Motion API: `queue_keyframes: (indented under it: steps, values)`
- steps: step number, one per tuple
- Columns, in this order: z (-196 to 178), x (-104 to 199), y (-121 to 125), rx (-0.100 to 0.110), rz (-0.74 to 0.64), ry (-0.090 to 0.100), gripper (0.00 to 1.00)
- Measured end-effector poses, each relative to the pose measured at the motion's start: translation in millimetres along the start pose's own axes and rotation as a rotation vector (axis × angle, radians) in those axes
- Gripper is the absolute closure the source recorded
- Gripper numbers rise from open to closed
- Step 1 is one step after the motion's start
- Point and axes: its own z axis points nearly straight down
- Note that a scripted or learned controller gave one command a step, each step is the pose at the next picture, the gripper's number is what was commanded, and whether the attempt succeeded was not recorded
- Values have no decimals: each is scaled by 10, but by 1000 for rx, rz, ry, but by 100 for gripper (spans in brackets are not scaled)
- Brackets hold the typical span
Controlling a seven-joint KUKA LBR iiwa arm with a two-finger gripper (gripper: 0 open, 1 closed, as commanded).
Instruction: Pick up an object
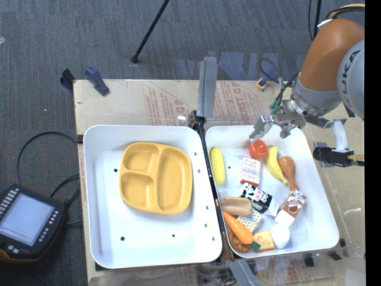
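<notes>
1. The gripper (275, 126) hung over the back of the right bin (324, 219), its two fingers spread apart with nothing between them, so no catch could be called.
2. Taking the red tomato (258, 149) as the landmark: it sat just below and slightly left of the gripper, close under the left fingertip, and looked the likeliest target, though that was only a judgement.
3. Just right of the tomato lay the banana (274, 164), touching or nearly touching it, and right of that the chicken drumstick (288, 168).
4. Left of the tomato, apart from it, lay the yellow corn cob (218, 165) along the bin's left wall.
5. Below the tomato sat a small red-and-white carton (250, 171), then a black-and-white carton (257, 196), a bread roll (236, 206) and a carrot (238, 228) further toward the front.
6. Well left of the tomato, in the left bin (101, 231), rested the yellow divided plate (156, 177), out of the action.
7. Risk one: the tomato is round and smooth, so fingers closing off-centre could squirt it sideways.
8. Risk two: with the banana so near, a descending finger could land on it rather than beside it, blocking the close or dragging both pieces.
9. Risk three: the target sat near the bin's back wall, and a finger could clip that rim on the way down.
</notes>
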Motion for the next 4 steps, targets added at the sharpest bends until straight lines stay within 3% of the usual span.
queue_keyframes:
  steps: [1,2,3,4]
  values:
    - [453,-505,-165,3,-76,1,0]
    - [1210,-757,-178,-10,-231,-1,0]
    - [1075,-759,-155,-15,-230,-1,100]
    - [-364,-425,-79,-15,-181,-6,100]
